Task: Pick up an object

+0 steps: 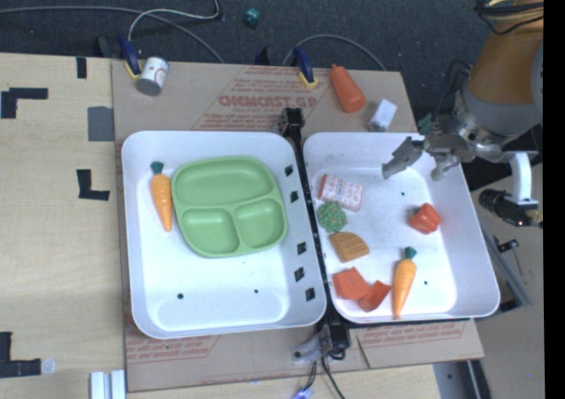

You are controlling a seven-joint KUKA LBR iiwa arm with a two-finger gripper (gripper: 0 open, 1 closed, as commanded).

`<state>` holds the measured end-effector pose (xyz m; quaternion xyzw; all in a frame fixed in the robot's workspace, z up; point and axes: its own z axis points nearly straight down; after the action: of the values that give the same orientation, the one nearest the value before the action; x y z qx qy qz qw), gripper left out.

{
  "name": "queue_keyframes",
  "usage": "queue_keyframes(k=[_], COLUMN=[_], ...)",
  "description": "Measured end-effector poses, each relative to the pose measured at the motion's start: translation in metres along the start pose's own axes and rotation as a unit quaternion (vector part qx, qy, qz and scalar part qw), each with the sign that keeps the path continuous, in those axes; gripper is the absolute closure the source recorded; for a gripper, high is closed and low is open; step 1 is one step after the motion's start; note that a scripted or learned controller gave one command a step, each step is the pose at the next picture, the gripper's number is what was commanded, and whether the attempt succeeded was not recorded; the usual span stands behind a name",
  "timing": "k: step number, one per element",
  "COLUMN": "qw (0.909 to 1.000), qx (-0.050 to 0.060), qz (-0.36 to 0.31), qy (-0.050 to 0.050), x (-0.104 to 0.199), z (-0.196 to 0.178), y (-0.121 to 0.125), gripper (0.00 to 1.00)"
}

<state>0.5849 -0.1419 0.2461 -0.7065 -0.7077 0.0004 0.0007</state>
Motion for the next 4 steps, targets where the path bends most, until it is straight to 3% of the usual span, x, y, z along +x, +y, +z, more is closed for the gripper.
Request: queue_keyframes(k=[1,2,3,4], qw=[1.0000,1.0000,1.0000,0.9999], qx=[0.001,0.001,-0.005,-0.011], qz=[0.000,0.000,0.000,0.001], qy=[0.000,0.000,0.001,-0.001], x=[0.033,0.041,0.045,0.041], z=[0.076,0.140,0.155,0.154], y=[-0.005,0.015,0.079,0.052], gripper=[0.00,0.00,0.00,0.00])
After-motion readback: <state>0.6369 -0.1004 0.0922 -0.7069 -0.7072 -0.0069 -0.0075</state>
